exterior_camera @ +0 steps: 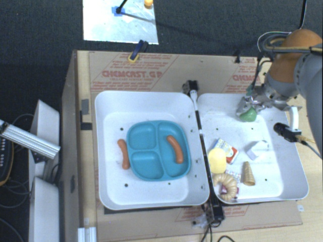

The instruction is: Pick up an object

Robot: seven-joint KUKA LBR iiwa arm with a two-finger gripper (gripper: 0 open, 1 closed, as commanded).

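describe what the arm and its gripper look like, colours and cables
The arm is grey with rounded segments and an orange band near the wrist. Looped cables run beside the band. The gripper is metallic grey and small. A white and black part sits below the arm.

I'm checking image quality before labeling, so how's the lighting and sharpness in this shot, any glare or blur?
Camera view: lighting is even and bright, the white bins near washed out; the blue tray and sausages stay sharp. The gripper area with the green object is soft. A shiny sheet on the floor above shows glare.
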